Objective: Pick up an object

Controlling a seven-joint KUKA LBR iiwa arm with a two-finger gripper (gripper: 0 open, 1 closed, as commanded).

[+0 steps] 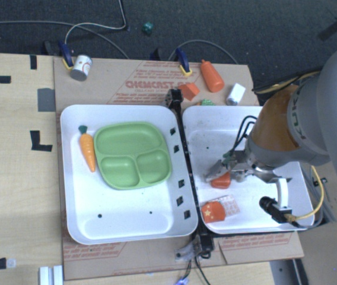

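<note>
Arm (287,129) over right bin (216,123) | gripper (225,170) low at small red-orange piece (221,181), probably touching; finger state: cannot tell | piece looks light, rigid, smooth; pinch across its narrow width

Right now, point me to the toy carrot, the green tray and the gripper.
toy carrot (88,151): camera view, middle of its orange body.
green tray (127,138): camera view, floor of its large top compartment.
gripper (223,170): camera view, between its fingertips.
</note>
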